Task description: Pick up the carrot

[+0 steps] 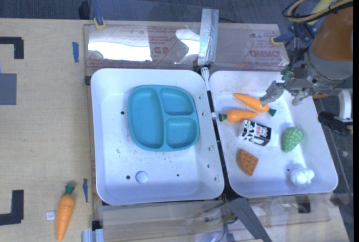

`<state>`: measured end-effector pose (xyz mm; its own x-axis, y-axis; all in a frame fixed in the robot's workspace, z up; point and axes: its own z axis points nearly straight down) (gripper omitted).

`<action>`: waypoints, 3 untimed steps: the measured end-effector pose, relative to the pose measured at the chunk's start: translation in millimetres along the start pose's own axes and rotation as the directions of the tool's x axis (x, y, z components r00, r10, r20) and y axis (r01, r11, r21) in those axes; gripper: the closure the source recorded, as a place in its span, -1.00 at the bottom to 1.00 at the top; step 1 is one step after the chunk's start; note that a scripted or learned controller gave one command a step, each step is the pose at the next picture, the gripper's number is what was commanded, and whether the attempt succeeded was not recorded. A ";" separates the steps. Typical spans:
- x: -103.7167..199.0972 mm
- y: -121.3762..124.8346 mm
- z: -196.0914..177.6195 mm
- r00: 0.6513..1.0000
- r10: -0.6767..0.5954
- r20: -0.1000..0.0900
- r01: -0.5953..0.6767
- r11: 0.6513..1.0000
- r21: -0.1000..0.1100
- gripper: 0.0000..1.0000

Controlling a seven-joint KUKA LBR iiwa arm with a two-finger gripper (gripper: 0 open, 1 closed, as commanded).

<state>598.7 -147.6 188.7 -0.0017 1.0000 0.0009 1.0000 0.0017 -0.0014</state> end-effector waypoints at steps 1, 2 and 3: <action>31.1 39.1 100.6 1.000 0.014 0.002 -0.014 1.000 -0.010 -1.00; 30.9 38.0 91.5 1.000 0.013 0.002 -0.013 1.000 -0.005 1.00; 93.3 26.6 -12.4 0.980 -0.199 0.003 0.199 0.980 -0.011 1.00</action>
